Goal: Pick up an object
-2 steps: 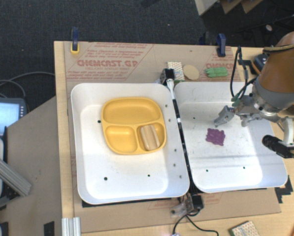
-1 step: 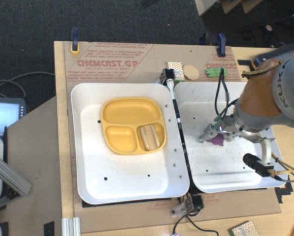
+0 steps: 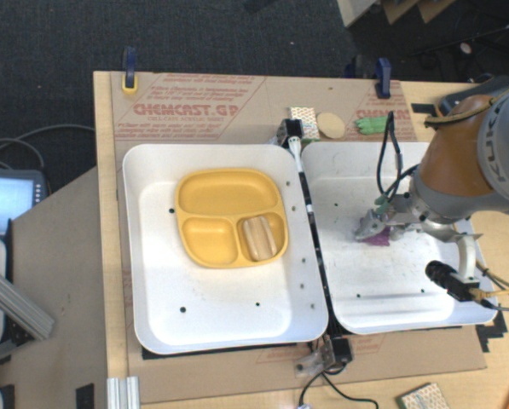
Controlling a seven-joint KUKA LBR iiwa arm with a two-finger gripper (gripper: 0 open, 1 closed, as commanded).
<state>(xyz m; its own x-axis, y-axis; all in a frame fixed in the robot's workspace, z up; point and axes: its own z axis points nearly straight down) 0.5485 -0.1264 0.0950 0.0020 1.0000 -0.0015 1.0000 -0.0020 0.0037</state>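
In the right bin [image 3: 390,305], my gripper [image 3: 372,227] is down near the floor, left of the bin's middle. A small purple object [image 3: 379,239] lies right under it, partly hidden by the gripper, and I cannot make out whether they touch. The left bin [image 3: 220,313] holds a yellow divided tray [image 3: 228,196]. A tan rounded block [image 3: 257,237] rests in the tray's lower right compartment.
The grey and orange arm [image 3: 463,164] reaches in over the right bin's right side. Behind the bins, a round tan piece [image 3: 331,125] and a green piece [image 3: 372,125] lie on the cardboard bench top. Blue clamps [image 3: 130,61] [image 3: 383,71] grip the bench's back edge.
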